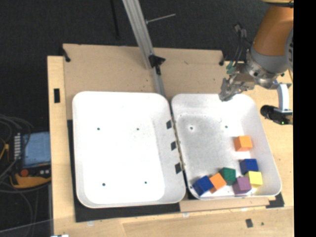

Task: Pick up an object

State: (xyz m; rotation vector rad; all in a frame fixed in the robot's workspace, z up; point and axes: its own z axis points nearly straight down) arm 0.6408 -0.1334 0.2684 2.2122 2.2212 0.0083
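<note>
**Still above the far rim, nothing taken yet**

Clearly the gripper (pixel 228 94) hangs over the far edge of the right bin (pixel 207 127), near its back wall, and it carries nothing between its fingers. Whether these fingers stand wide or narrow I cannot tell, because they are small and dark against the rim.

All the blocks lie in the right bin, gathered toward its near corner, well apart from the gripper. One orange block (pixel 242 142) sits alone, a little further in. Near it is a blue block (pixel 249 165), then a yellow block (pixel 255 177) touching a purple block (pixel 242 184). A green block (pixel 228 174), a second orange block (pixel 217 181) and a second blue block (pixel 203 185) stand close together along the near wall. Probably they slid there because the bin floor is smooth.

The lone orange block seems the easiest choice, since it has free space on every side.

The left bin (pixel 123 147) shows only a few dark dots. No brand, label or readable writing appears anywhere.
</note>
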